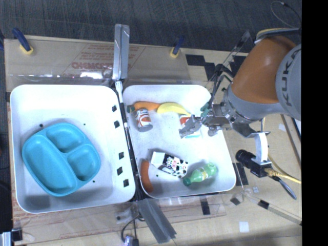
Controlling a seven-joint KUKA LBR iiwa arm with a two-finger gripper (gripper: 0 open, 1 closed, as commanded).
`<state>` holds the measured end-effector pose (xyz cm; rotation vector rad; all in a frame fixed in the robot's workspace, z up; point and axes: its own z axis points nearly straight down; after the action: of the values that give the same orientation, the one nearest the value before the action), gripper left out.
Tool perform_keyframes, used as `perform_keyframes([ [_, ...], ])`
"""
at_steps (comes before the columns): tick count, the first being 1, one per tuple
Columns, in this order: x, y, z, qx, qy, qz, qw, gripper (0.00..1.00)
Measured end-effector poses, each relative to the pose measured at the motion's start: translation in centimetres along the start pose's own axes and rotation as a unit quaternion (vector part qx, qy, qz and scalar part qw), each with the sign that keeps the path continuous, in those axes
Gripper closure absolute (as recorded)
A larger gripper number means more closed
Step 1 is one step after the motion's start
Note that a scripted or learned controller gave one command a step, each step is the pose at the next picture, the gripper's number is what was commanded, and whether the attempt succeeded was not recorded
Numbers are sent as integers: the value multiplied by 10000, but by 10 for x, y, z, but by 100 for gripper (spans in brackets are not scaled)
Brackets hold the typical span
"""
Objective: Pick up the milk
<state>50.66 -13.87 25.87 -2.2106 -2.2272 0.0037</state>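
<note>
Cannot tell whether the jaws stand wide or narrow, blurred as they are against the white floor under the gripper (192,127). Nearest the camera, in the front part of the right bin (179,191): the milk carton (171,164), cow-patterned, lying on its side and slightly askew, touching or nearly touching a toppled green bottle (201,173) on its right and just beside an orange item (145,174) resting against the left wall. Crowded on both flanks, so probably best approached from above across the narrow faces. Further back, mid-bin: the gripper, hanging low over bare floor, apart from the carton and offset toward the far right, reaching in on the grey-and-orange arm (261,81); judged as not yet lined up with the target. Just beyond it, a small red item (184,119). Along the far wall: an upright can (143,119), a banana (173,108) and an orange carrot-like piece (145,106), well clear of the carton. Off to the side, in the left bin (31,94): a blue divided plate (59,158), no part of the job.
</note>
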Motion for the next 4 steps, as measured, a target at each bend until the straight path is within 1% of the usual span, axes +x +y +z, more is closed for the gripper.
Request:
perform_keyframes([
  [1,45,-30,94,3,0,661,9978,0],
  [2,44,-30,94,1,-1,664,9978,0],
  [3,23,-24,149,-114,-16,132,9998,0],
  [4,27,-22,137,-112,19,85,9999,100],
])
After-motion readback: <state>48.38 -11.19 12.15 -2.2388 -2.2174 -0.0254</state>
